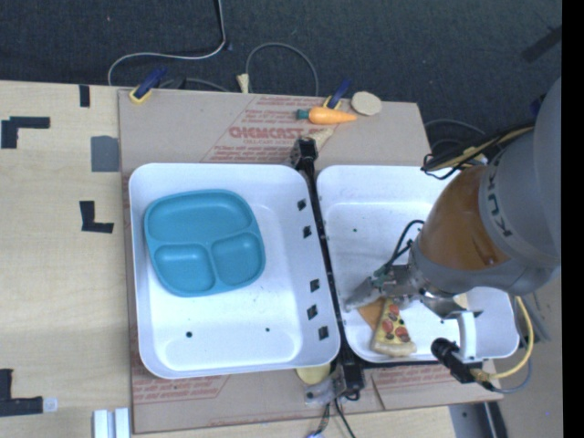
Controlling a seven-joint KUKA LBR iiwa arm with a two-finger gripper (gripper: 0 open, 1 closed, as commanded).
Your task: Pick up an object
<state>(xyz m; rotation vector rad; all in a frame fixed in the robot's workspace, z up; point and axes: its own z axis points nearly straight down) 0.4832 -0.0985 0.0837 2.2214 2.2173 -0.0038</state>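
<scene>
Camera view: pizza slice toy [392,329], tan crust, yellow top w/ red dots, lies flat in right bin [365,199], near front wall. Gripper [394,284] just above slice; finger state can't tell, arm hides it.

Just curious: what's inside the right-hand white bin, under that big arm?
A toy pizza slice lies near the right white bin's front edge. The grey-and-orange arm covers whatever else lies beneath it.
</scene>
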